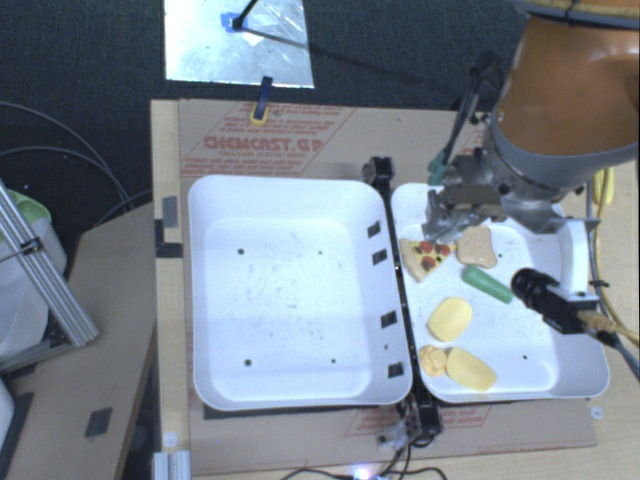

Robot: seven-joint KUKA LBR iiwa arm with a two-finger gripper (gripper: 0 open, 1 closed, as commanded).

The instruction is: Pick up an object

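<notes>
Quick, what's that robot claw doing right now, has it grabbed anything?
Gripper: low in the right bin, above the pizza slice; grip cannot be told.

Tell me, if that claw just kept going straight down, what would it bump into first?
Probably the pizza slice toy: the gripper hangs over the right bin, just above the slice's upper edge. Depth is hard to judge from this slanted view, so it might instead meet the bread slice beside it.

Arm [570, 78]: bulbous orange band over grey wrist housing; black cables alongside; dark metal gripper [450, 230].
</notes>
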